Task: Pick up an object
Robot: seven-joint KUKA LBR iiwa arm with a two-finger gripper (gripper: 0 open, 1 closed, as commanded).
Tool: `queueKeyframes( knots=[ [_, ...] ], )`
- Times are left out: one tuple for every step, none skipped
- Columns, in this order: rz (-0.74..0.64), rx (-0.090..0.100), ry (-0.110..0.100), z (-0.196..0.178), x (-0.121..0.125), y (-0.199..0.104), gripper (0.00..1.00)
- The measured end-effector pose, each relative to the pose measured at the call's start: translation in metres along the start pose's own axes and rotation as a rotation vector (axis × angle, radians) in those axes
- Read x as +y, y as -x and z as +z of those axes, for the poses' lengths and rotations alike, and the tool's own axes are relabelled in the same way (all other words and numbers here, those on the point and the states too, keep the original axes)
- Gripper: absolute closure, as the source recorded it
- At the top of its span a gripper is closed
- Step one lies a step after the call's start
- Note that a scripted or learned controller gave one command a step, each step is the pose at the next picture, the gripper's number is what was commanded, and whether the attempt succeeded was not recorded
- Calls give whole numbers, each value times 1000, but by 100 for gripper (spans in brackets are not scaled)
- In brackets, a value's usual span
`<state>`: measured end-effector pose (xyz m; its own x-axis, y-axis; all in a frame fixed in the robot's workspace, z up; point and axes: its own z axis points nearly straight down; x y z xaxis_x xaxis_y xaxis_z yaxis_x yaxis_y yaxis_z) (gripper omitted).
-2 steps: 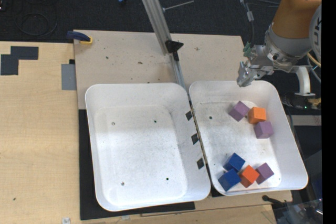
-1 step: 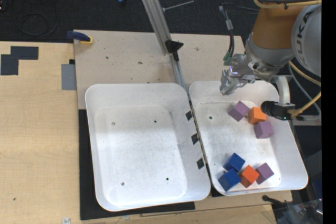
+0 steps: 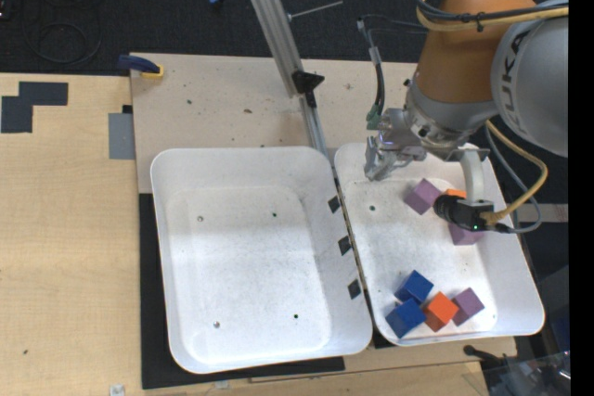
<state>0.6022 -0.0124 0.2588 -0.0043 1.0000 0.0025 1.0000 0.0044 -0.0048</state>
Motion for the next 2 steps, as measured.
queueKeyframes(
  knots=[
    [0,0,-1,1,-31,-48,100],
    [0,-1,-2,16,-57,-100,100]
  ],
)
